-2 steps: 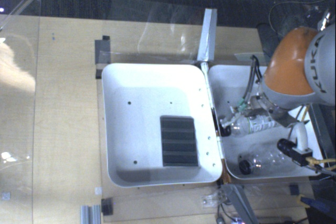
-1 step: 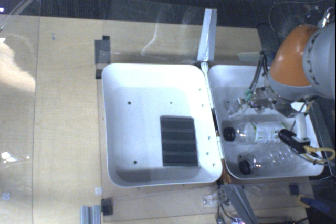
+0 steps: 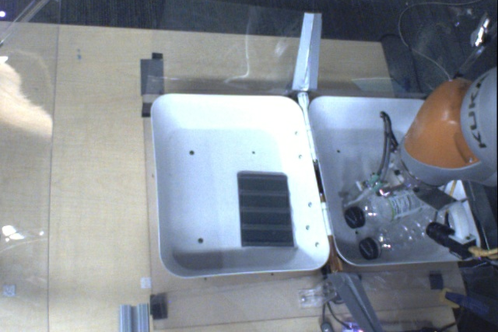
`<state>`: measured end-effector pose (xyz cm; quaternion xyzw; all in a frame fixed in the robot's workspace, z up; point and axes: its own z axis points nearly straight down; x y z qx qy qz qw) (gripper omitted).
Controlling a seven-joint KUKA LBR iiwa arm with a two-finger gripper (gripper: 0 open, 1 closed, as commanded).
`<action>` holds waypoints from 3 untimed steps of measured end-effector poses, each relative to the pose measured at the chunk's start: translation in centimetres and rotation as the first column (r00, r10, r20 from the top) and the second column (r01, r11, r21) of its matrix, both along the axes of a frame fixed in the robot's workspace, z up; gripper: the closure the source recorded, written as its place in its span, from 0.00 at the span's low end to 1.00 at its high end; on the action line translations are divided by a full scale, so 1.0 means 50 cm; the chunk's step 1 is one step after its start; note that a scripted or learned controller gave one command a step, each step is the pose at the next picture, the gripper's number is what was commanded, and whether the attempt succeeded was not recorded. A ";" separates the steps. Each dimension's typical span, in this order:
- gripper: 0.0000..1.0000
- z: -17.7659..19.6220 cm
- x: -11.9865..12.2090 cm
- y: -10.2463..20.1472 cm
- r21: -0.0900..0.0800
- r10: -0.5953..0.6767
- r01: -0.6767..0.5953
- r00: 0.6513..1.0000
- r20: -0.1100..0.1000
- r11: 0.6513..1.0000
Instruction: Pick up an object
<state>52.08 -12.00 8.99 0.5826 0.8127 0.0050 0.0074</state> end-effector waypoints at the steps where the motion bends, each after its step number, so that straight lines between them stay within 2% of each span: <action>1: 0.00 0.000 0.046 0.056 -0.003 0.149 -0.149 0.989 -0.002 0.989; 2: 1.00 0.026 0.052 0.058 -0.004 0.149 -0.149 0.989 0.007 0.989; 3: 0.00 0.026 0.052 0.058 -0.004 0.149 -0.149 0.989 0.007 0.989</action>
